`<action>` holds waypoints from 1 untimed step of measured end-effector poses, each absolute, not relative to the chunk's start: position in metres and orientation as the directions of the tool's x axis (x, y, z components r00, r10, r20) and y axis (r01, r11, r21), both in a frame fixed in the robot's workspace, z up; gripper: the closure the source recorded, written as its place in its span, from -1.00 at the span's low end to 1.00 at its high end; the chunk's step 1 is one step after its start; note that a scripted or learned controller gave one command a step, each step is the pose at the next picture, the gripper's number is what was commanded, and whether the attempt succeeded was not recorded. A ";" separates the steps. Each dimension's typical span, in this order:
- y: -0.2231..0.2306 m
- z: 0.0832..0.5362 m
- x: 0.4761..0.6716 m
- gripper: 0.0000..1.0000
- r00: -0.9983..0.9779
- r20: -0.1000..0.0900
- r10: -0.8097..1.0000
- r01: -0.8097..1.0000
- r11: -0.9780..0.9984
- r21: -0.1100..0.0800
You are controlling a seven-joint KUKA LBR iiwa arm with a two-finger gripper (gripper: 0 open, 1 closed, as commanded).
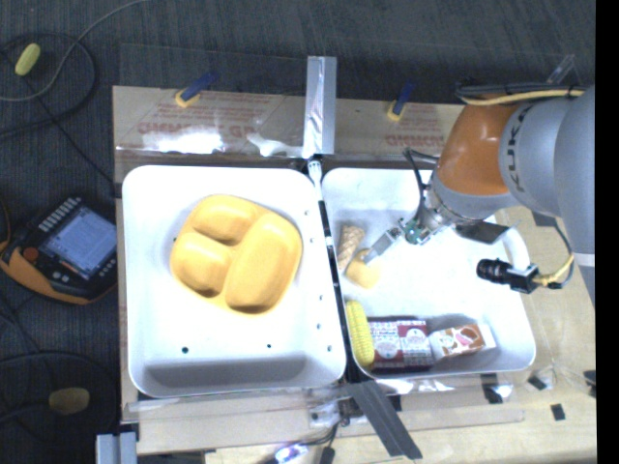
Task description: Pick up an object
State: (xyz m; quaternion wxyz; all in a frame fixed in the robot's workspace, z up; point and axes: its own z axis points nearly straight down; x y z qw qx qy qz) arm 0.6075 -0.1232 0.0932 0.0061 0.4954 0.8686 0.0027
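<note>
**A:** Over the right bin (517,341), the grey arm (542,153) with its orange band reaches in from the right, and the gripper (366,255) is down low by the bin's left wall.

**B:** What's at its tip?

**A:** A small pale yellow block (363,273), right at the fingertips, touching or very nearly. Whether the block sits between the fingers I can't tell, and how wide the jaws stand I can't tell either; the fingers run together into one thin sliver from up here.

**B:** And around it?

**A:** Just up and left of the block, a tan wafer-like piece (349,240) lies against the divider. Along the near wall there's a corn cob (359,334) standing on end in the corner, and beside it a red and white food packet (428,341) lying flat.

**B:** The other bin?

**A:** The left bin (155,356) carries one big yellow lumpy thing (235,252), like a bread loaf, well apart from the gripper. Off the bench to the left, a handheld pendant (66,249) rests on the dark floor.
</note>
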 end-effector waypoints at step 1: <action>-0.123 0.091 0.622 -1.00 -0.394 -0.006 0.919 0.919 0.394 0.015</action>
